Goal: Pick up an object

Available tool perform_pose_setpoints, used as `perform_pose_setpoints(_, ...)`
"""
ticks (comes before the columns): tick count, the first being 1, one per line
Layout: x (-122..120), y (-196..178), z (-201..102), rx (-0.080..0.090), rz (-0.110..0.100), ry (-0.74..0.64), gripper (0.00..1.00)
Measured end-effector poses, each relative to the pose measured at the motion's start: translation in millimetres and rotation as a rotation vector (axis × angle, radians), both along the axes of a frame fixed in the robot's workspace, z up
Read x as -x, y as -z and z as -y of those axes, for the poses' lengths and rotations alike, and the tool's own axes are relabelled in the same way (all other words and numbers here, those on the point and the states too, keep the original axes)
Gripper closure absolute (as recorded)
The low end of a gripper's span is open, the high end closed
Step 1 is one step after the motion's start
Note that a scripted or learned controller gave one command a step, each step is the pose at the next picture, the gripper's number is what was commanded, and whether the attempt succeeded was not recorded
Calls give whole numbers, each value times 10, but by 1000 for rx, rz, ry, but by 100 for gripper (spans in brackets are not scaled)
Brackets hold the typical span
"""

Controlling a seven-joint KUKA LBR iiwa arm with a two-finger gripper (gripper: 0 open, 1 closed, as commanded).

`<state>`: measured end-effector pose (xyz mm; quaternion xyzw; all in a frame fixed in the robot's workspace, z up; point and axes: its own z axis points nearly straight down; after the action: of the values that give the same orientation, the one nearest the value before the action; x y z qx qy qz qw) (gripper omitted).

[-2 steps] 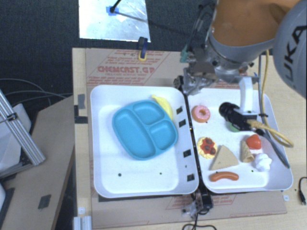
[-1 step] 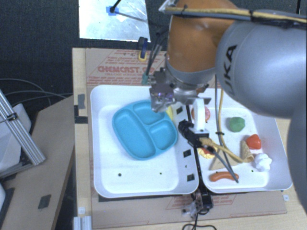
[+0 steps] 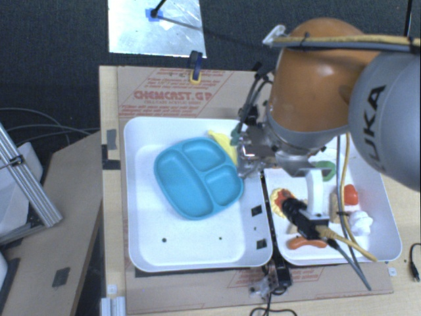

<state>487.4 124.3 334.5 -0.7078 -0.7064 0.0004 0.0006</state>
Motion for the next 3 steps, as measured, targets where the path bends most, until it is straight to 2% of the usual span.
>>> perform_pose_setpoints(1,-249,91,-246,-1,4,-6,100)
perform_pose_setpoints(2,-80,-2099,-90,-7,22,-6,100)
perform_pose_setpoints(3,-54,-1999,-956,-3,3,-14,100)
